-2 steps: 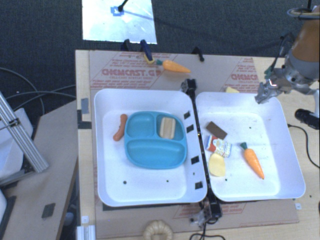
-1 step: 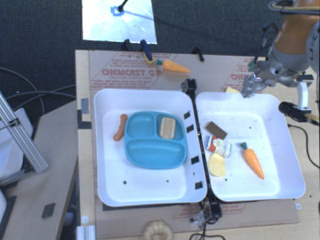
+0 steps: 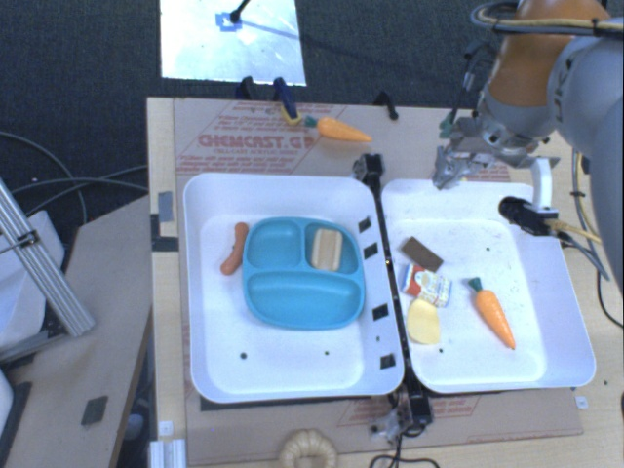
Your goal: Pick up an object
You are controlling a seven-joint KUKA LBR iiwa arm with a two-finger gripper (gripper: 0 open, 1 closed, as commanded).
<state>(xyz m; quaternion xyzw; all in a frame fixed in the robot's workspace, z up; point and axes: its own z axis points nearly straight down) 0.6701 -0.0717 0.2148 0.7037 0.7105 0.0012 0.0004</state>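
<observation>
Right bin (image 3: 561,359), lower right of the frame: a toy carrot (image 3: 492,318), a brown block (image 3: 421,253), a small printed packet (image 3: 429,287) and a pale yellow piece (image 3: 423,323), all near the bin's left half apart from the carrot, well clear toward the right. Probably light, hollow plastic play food, stiff rather than soft, smooth enough to slip. Carrot the likeliest pick: lying alone, tapered, best pinched across the thick orange body just below the green top (not at the narrow tip, apt to squirt out). Packet and yellow piece touching or nearly so, harder to separate cleanly.

Left bin (image 3: 210,359), centre of the frame: a blue divided plate (image 3: 292,300) with a tan slice (image 3: 327,250) in its upper right compartment, and a small sausage (image 3: 234,249) lying just beside the plate's left rim. Another carrot (image 3: 339,130) on the cardboard above the bins.

Gripper (image 3: 454,171) in the upper right, hanging over the top edge of the right bin, well apart from every object. Nothing seen between the tips; how far apart they stand, impossible to tell at this angle.
</observation>
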